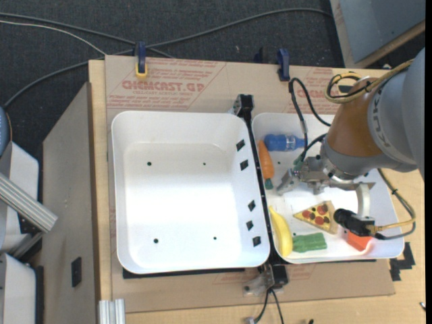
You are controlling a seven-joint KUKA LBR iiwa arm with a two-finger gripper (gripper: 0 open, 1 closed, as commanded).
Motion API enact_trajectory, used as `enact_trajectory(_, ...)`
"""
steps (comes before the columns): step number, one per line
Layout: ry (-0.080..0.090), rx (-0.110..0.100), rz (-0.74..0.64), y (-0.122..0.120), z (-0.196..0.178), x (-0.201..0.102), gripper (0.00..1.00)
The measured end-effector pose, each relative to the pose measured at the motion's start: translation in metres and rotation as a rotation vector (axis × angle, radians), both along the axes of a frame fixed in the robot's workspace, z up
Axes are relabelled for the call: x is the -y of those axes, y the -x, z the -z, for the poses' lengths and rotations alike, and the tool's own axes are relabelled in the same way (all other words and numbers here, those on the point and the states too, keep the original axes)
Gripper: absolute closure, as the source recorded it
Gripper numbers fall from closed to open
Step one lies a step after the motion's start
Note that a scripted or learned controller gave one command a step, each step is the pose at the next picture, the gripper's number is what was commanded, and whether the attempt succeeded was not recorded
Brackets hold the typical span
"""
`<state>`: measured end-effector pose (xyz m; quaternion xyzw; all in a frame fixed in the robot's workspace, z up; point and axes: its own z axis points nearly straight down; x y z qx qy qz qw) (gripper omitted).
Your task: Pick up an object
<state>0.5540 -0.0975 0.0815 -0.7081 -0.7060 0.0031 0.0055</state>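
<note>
The arm is in the approach step, with nothing lifted. Along the right bin's (pixel 351 256) 6 o'clock edge lie a green block (pixel 309 243) and a banana (pixel 282 231), with a toy pizza slice (pixel 317 216) just beyond. The gripper (pixel 300 179) hangs low over the bin's middle, and I cannot tell whether it is clenched or released. Its likeliest target, I judge, is the pizza slice at its 5 o'clock. That calls for a short shift and a descent. An orange carrot (pixel 265 162) at its 10 o'clock and a blue bottle (pixel 282 142) at 11 crowd the divider. The left bin (pixel 182 181) sits at 9 o'clock.
</note>
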Motion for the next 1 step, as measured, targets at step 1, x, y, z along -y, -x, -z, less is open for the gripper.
enact_trajectory(1,0.003,0.007,0.005,0.0482,-0.0036,0.0768,0.00)
